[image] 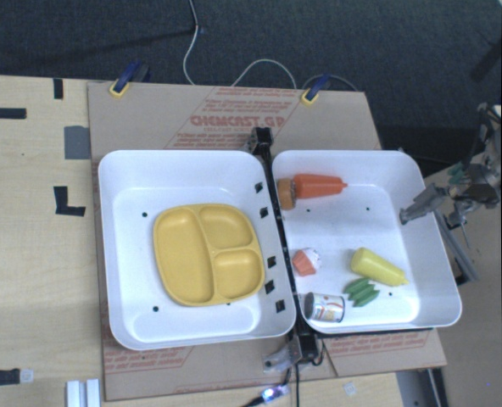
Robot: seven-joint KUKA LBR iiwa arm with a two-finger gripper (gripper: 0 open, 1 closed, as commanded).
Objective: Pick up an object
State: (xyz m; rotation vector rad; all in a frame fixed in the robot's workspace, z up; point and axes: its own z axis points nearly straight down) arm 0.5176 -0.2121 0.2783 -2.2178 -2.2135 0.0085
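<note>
The right bin holds several small things. An orange carrot-shaped toy lies at its far left, against the divider. A small orange and white piece sits near the middle left. A yellow toy lies to the right, with a green pod just below it. A silver can rests on its side in the near left corner. My gripper hangs over the bin's right rim, apart from all of these, with nothing seen in it.
The left bin carries a yellow divided plate. A black divider strip runs between the bins. Both bins sit on a cardboard sheet with a white cable behind.
</note>
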